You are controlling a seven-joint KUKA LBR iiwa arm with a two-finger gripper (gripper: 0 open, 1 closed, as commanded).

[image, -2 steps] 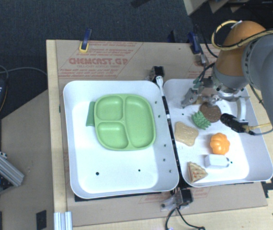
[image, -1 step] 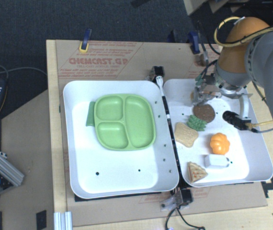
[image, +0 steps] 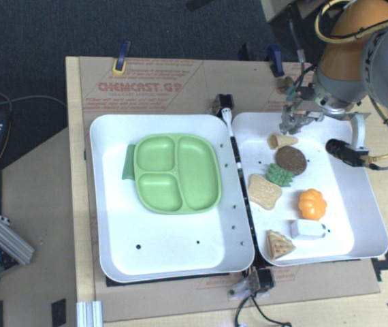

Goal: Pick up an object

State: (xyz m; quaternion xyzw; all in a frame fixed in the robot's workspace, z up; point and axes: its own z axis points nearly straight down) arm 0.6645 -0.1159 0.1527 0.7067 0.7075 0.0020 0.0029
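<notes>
The right bin [image: 364, 203] holds several toy foods. A small tan piece [image: 282, 140] lies near its far edge. Just below it are a round brown patty [image: 291, 159], a green leafy piece [image: 280, 176] and a tan cracker [image: 265, 191]. An orange fruit [image: 312, 204], a white block [image: 309, 229] and a tan wedge [image: 280, 244] sit nearer the front. My gripper [image: 291, 123] hangs over the bin's far edge, directly behind the small tan piece and very close to it. I see nothing held in it.
A green divided plate [image: 178, 172] lies in the left bin [image: 112, 237]. The grey arm with its orange band [image: 349, 39] comes in from the upper right. A black cable part [image: 344, 152] hangs over the right bin's far right side.
</notes>
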